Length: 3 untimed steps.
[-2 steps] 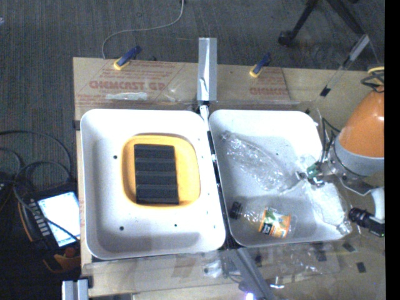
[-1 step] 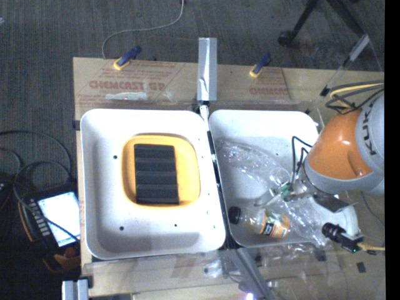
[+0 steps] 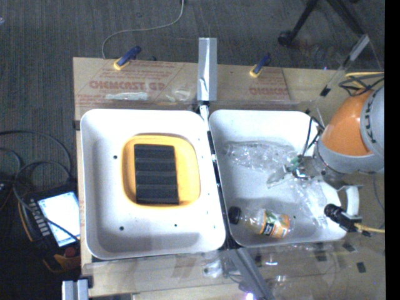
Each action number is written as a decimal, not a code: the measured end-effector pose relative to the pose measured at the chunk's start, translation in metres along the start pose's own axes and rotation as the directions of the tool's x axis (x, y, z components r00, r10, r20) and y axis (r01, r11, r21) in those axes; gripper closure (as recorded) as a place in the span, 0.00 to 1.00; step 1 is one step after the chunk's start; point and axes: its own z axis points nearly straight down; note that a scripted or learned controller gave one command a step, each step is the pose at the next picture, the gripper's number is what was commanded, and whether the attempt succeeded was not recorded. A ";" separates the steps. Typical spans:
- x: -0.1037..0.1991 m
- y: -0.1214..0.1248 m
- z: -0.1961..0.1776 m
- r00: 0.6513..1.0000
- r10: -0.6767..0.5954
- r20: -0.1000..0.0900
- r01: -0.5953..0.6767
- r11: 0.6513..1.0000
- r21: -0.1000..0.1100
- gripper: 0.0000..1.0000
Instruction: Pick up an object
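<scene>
Item: gripper [image 3: 299,167], low over the right bin [image 3: 250,120], among crumpled clear plastic wrap [image 3: 253,154]; jaws' state cannot be told.

Candidates: small bottle [image 3: 265,222], dark cap, orange label, lying on its side near the bin's front wall; the plastic wrap beside the gripper.

Method, judged: descend squarely across the bottle's body, closing across its width, not its length.

Surroundings: left bin [image 3: 94,167] holds a yellow tray with black insert [image 3: 159,170]. Obstruction: wrap may snag; front wall crowds the bottle.

Bench [image 3: 87,80] bears two white bins [image 3: 100,167], perhaps clamps [image 3: 127,57].
</scene>
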 end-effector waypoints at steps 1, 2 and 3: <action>0.022 0.081 0.002 0.996 -0.091 0.001 0.091 0.996 0.015 0.00; -0.021 0.107 -0.024 0.996 0.093 -0.008 -0.093 0.995 0.030 0.00; 0.001 0.082 -0.178 0.983 0.182 0.005 -0.182 0.983 0.016 0.00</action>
